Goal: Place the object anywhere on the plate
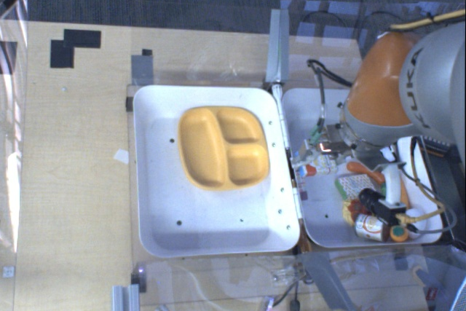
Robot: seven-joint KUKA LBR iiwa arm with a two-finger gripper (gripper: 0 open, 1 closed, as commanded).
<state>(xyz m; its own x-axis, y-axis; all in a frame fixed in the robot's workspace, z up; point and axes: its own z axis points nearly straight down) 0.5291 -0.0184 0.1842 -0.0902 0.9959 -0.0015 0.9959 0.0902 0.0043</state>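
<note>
End effector [324, 146] low over right bin [313, 226], fingers hidden under the wrist — spread or pressed together, cannot tell. Left to right: yellow sectioned plate [222, 146] in left bin [156, 215], well apart from it; small cluttered objects [371, 207] lie just beside and right of it, in right bin.

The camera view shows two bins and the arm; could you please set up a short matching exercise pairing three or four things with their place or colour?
Things:
1. plate
2. left bin
3. right bin
4. arm

Descriptions:
A. holds a heap of small objects
B. yellow, with three compartments
C. grey with an orange band
D. white, bears the plate

Pairs: 1-B, 2-D, 3-A, 4-C
</note>
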